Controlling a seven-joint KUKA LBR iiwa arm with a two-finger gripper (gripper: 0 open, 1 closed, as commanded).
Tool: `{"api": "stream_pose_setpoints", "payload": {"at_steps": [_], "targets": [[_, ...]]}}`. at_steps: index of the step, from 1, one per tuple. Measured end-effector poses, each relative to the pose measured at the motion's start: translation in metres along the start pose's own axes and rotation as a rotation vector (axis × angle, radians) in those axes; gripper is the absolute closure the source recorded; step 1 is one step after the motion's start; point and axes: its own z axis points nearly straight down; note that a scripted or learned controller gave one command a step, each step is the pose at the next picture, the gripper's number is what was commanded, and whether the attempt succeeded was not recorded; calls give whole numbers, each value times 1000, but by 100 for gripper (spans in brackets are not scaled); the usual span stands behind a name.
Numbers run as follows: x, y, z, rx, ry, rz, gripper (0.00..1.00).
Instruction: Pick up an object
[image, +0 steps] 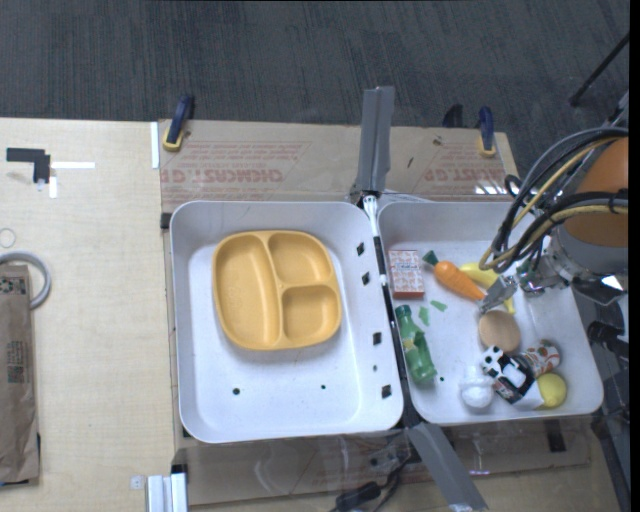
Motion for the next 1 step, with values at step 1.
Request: {"api": "stream_pose_setpoints", "payload": {"at_steps": [1], "targets": [[0, 0, 0, 0, 0, 0, 0]]}}
